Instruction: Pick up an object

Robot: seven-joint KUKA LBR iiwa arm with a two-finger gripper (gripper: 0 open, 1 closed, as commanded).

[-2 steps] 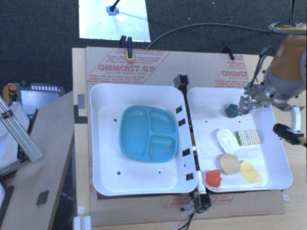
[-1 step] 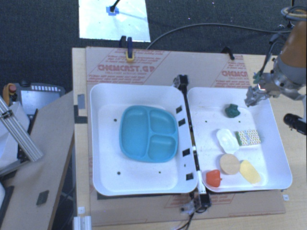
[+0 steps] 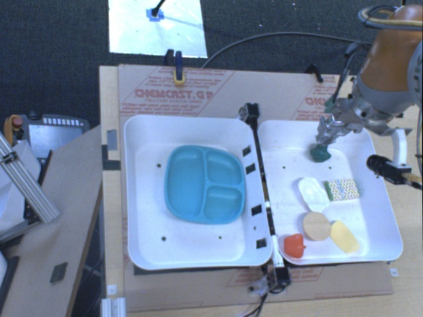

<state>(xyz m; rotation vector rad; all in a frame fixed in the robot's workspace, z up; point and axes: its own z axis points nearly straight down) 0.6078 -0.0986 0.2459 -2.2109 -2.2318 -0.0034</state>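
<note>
1. The two white bins are set side by side; the left bin [image 3: 142, 243], well away from the jaws, is occupied by a blue divided plate [image 3: 203, 184].
2. The right bin [image 3: 383, 233] is reached into by the gripper [image 3: 328, 137], so that its small objects can be picked.
3. Nearer the front than the jaws, a white oval piece [image 3: 312, 193], a patterned block [image 3: 342, 189], a tan disc [image 3: 316, 226], a yellow piece [image 3: 344, 236] and a red piece [image 3: 293, 245] are seen.
4. A small green object [image 3: 320, 153] is found directly below the jaws, probably chosen as target; it cannot be told how the jaws are set.
</note>
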